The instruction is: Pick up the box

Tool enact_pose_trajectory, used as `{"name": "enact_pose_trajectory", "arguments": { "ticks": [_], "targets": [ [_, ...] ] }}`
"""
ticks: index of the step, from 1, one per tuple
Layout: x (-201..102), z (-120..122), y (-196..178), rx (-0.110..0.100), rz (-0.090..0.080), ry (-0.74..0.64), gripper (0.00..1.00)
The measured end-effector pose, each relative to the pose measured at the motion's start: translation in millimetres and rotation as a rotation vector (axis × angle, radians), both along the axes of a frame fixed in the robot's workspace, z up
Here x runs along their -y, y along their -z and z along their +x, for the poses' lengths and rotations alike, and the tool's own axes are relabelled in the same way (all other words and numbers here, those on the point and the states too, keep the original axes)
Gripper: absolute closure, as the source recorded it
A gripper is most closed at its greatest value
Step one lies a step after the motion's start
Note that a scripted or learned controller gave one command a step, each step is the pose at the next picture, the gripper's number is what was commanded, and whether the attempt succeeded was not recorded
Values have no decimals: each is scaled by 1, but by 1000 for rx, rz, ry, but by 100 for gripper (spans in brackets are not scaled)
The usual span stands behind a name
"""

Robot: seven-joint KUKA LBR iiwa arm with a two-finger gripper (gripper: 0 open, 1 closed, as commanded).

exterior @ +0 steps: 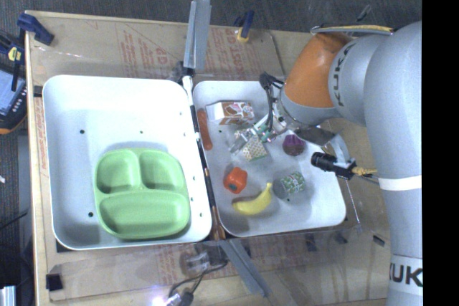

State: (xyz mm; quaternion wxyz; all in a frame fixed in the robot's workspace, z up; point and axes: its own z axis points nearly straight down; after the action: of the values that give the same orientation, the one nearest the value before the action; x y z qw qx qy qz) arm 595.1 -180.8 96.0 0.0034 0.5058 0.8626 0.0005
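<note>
- One green divided tray (141, 191) lies in my left bin (64, 104).
- One box (236, 111) rests at the right bin's (337, 208) far edge.
- My hand (252, 142) is down among clutter; its grip I cannot tell.
- One banana (254, 202), one purple fruit (292, 145).

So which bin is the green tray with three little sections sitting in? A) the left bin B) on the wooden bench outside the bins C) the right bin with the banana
A: the green tray lies in the left bin, at its near end, while the banana is over in the right bin.
</note>
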Motion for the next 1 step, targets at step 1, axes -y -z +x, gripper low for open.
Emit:
{"name": "enact_pose_trajectory", "arguments": {
  "ticks": [1],
  "targets": [
    [0, 2, -12, 5, -2, -4, 100]
  ]
}}
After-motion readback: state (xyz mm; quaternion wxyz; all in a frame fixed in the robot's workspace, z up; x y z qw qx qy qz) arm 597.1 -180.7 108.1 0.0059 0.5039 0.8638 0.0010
